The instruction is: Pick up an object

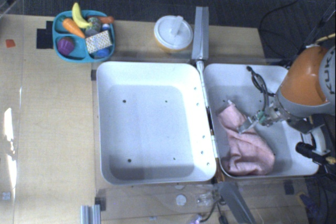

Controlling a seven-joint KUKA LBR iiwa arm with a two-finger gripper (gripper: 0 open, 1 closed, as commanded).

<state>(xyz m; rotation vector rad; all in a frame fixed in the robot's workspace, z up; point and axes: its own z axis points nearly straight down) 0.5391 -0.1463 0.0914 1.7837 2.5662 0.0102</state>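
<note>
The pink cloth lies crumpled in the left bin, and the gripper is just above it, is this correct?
Not quite. The pink cloth lies crumpled in the right bin, not the left one, as the camera view shows. The rest holds: the gripper is just above the cloth.

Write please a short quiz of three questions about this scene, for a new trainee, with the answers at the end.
1. True or false: the pink cloth lies in the right bin.
2. Which thing stands behind the left bin, near the metal divider post?
A. a white lidded cup
B. a glass bottle
C. a red bowl
3. Fill in: the blue tray at the back left holds toy food, among it a yellow ____.

Key
1. True. The gripper is low over the cloth.
2. A
3. banana
</note>
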